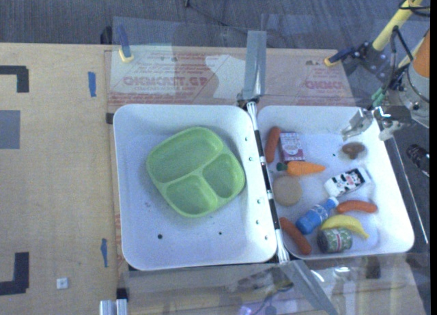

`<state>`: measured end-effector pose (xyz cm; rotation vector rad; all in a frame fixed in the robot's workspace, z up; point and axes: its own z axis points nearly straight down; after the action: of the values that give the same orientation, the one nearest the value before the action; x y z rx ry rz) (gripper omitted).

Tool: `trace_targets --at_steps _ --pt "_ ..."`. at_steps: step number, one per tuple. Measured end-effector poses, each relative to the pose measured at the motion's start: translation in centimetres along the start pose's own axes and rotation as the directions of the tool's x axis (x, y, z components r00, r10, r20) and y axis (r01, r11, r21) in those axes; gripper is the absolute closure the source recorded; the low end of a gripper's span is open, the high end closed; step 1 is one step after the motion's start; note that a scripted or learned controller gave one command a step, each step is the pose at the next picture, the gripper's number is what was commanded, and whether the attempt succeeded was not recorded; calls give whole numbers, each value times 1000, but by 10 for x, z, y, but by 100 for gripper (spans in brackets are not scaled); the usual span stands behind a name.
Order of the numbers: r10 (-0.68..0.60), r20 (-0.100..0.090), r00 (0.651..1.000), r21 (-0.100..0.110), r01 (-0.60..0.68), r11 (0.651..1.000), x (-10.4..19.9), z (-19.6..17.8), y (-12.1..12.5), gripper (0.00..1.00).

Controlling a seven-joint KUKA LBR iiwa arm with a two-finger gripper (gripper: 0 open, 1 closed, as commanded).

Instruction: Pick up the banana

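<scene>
The yellow banana [345,224] lies near the front right corner of the right bin [399,197]. It rests against a green can [334,240], with a red sausage-shaped item [356,206] just behind it. My gripper [367,123] hangs over the far right corner of that bin, well behind the banana and apart from it. A small brown lump [353,149] lies just in front of the gripper. Nothing can be seen held in the gripper.
The right bin also holds a blue bottle [315,216], a white bottle [347,181], a carrot [305,168], a pink box [291,146], a tan round item [287,191] and two red sausages [272,144]. A green divided plate [196,170] sits in the left bin [130,190].
</scene>
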<state>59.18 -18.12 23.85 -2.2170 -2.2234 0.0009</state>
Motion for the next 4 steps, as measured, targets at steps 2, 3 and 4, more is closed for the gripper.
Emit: trace_targets --at_steps 2,3,4 --pt "102 8 995 -28 -101 994 15 143 -106 0" --pt "-147 5 989 -8 147 989 -26 152 -111 0" --pt "-87 0 996 0 87 996 17 42 -112 0"
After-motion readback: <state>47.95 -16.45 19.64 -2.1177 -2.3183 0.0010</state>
